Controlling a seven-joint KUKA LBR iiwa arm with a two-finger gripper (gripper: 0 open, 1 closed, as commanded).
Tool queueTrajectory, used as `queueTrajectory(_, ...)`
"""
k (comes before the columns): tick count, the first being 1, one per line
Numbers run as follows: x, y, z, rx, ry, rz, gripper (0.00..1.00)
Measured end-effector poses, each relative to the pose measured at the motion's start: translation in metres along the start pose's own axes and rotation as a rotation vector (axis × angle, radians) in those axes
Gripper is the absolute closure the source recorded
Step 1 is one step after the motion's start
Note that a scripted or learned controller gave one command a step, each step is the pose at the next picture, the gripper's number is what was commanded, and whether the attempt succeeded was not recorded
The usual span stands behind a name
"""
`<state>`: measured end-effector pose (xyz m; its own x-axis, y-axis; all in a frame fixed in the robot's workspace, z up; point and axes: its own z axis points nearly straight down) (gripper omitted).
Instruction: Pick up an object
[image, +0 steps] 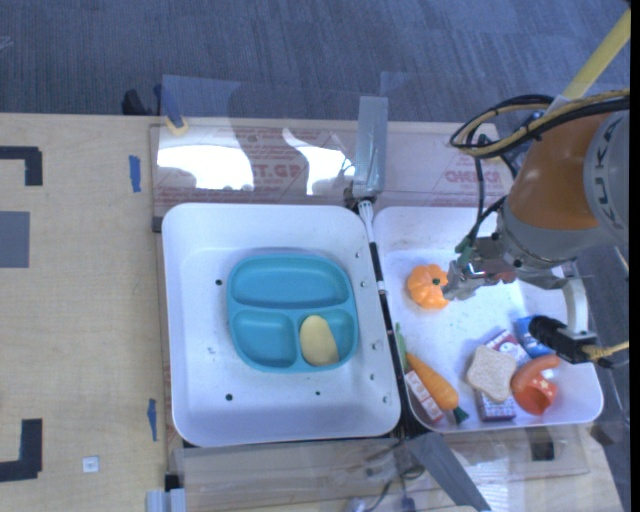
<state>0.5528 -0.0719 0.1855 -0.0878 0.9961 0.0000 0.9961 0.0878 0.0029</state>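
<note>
In the right bin (585, 410) a small orange pumpkin (427, 286) lies near the left wall. My gripper (462, 280) hangs low just right of the pumpkin, its metal tip touching or nearly touching it. Nearer the front lie a carrot (436, 381), a slice of bread (489, 372), a red object (533, 387) and a blue package (529, 335). The arm's grey body and orange band rise to the upper right.
The left bin (190, 330) holds a blue divided tray (288, 285) with a yellow potato-like item (318, 340) in its lower right compartment. A purple box (497, 405) and a small red packet (423, 396) lie by the bread and carrot. Black cables loop above the arm.
</note>
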Motion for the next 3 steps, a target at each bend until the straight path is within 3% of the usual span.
queueTrajectory(1, -0.033, -0.004, 0.052, 0.009, 0.001, 0.039, 1.0)
queueTrajectory(2, -0.065, -0.023, 0.098, -0.002, 0.0, 0.11, 1.0)
queueTrajectory(3, -0.064, -0.023, 0.098, -0.003, 0.0, 0.109, 0.0)
